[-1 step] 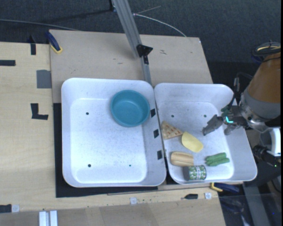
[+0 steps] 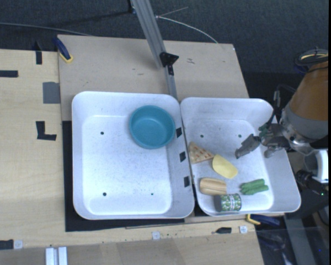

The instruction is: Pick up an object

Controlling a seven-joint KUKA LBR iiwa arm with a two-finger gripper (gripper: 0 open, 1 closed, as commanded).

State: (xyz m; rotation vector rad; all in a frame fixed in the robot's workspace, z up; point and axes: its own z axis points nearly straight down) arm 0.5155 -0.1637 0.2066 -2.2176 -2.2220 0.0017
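Note:
My gripper (image 2: 259,148) hangs over the right side of the right bin (image 2: 248,106), with its two dark fingers spread apart and nothing between them. Just left of and below it lies a yellow lemon-shaped piece (image 2: 224,167). A tan waffle wedge (image 2: 199,153) rests by the bin's left wall. Along the front of the bin lie a brown bread roll (image 2: 212,186), a green pea pod (image 2: 254,187) and a small green-labelled can (image 2: 228,202) on its side. A blue bowl (image 2: 150,127) stands at the back right of the left bin (image 2: 99,164).
A slanted metal pole (image 2: 151,29) runs from the top of the view down to the gap between the bins. The arm's orange band (image 2: 313,95) sits at the right edge. Black tape marks dot the wooden bench (image 2: 22,148) at left.

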